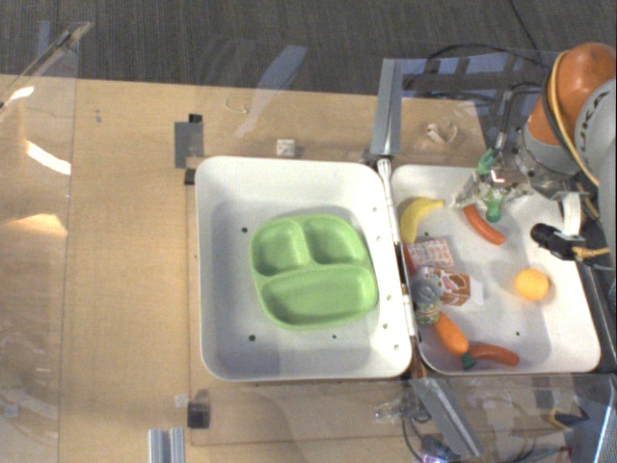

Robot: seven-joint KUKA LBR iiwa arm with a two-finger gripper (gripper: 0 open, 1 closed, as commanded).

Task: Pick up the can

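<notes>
On wooden bench (116,287), two white bins (222,355); grey carpet (241,17) behind.

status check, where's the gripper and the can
Gripper at right bin's far edge, above the hot dog. Can lying by left wall, untouched. Carrot and carton crowd it.

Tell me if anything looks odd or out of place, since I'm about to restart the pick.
Nothing is spilled or damaged. The can lies on its side against the right bin's left wall, crowded by a carrot and small cartons. The gripper is at the far end, beside a hot dog.
</notes>
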